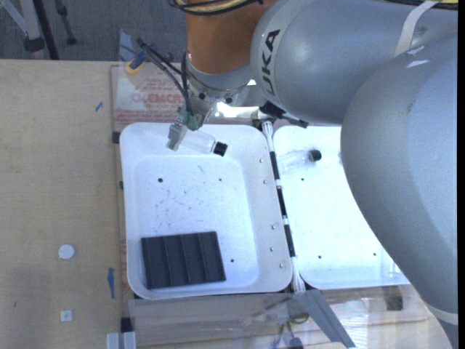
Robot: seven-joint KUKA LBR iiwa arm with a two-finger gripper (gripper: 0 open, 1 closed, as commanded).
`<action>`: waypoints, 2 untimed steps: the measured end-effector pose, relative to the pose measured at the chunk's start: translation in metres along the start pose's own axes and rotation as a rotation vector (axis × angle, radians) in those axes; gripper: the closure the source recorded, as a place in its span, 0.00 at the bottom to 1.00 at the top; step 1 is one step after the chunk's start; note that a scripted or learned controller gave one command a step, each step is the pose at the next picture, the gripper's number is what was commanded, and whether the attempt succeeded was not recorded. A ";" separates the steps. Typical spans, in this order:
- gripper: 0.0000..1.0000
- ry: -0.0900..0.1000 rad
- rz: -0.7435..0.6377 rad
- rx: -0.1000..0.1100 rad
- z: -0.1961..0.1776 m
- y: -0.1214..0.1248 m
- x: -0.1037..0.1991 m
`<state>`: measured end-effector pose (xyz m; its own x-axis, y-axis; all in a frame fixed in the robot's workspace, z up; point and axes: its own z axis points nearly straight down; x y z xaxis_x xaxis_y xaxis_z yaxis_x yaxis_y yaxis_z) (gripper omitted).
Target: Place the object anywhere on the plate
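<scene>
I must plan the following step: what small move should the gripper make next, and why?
Probably lower slightly and close. The gripper hangs at the left bin's far edge, over a clear bottle, while the dark ridged plate lies near.

Two bins side by side: left bin (pixel 251 195) holds plate (pixel 182 259) near front, bottle (pixel 200 142) at back under gripper (pixel 180 133).

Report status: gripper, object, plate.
Gripper low at left bin's far edge. Clear bottle lying beside it, grasp unconfirmed. Dark ridged plate near edge, unobstructed.
</scene>
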<state>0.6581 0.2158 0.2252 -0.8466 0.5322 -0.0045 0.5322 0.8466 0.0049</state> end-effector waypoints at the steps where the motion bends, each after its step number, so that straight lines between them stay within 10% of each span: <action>1: 1.00 0.005 -0.267 0.003 0.009 0.006 0.010; 2: 1.00 0.004 -0.486 0.001 -0.016 -0.003 0.025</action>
<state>0.6356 0.2265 0.2412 -0.9972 0.0753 -0.0017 0.0753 0.9972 0.0019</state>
